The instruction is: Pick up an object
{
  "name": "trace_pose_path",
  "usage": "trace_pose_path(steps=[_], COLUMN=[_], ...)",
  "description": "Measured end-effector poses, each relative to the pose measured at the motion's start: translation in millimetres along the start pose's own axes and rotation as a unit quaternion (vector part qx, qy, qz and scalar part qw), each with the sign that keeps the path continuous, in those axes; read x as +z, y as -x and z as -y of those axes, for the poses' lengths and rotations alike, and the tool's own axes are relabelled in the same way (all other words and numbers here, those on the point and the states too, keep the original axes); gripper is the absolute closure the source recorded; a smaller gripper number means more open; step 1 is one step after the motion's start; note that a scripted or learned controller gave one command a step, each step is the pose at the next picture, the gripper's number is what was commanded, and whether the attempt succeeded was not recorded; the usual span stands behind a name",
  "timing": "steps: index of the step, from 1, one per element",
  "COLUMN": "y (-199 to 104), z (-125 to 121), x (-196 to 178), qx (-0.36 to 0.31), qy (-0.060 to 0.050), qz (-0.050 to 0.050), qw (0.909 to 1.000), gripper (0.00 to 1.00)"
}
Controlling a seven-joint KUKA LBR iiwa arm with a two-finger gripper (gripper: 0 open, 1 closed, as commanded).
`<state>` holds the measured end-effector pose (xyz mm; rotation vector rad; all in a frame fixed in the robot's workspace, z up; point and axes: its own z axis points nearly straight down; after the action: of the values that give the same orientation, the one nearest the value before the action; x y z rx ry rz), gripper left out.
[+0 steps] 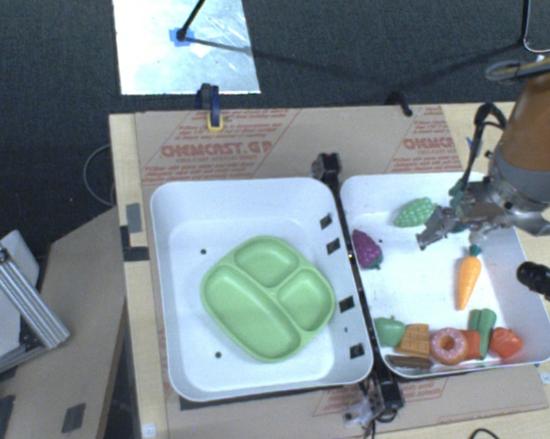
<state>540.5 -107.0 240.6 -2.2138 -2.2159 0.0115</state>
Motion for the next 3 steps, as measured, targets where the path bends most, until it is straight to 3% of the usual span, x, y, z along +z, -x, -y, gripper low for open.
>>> trace_pose_path(steps=[1,3], y=[-0.4,8.7], z=[-2.2,9.0], x=[-6.6,97.8], qx=[-0.001,0.0], qy=[0.006,0.006], qz=[0.001,0.0], qw=[1.0,1.0], gripper=[0.0,0.0])
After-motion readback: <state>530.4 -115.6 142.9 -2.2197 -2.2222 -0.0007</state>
